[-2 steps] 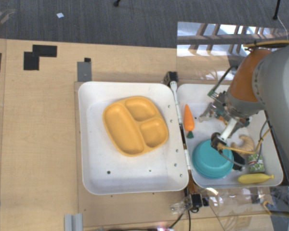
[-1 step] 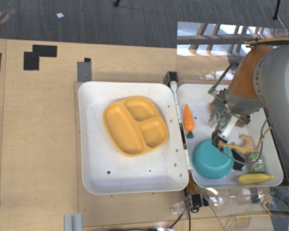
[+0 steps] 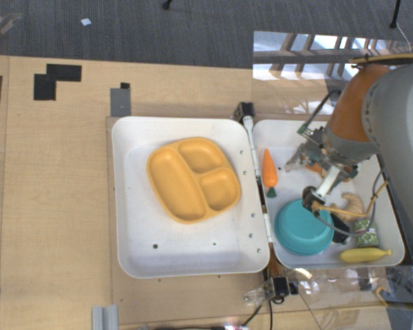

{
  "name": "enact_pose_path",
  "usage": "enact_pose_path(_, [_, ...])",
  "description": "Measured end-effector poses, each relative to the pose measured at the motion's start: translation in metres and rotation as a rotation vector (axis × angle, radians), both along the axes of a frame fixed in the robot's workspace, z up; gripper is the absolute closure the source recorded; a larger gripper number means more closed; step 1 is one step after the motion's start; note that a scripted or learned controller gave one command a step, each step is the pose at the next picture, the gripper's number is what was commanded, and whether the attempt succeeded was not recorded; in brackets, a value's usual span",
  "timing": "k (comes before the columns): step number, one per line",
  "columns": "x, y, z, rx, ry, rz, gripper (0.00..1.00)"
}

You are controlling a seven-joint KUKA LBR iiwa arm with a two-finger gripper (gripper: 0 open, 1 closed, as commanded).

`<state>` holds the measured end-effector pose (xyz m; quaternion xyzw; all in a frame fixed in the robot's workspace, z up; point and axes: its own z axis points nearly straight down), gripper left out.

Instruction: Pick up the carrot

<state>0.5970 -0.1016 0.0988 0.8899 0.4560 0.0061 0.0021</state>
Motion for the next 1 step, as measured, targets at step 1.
enact_pose_path(1, [0.0385,-0.0408,-0.0050,0.000,0.011,-0.308,0.00])
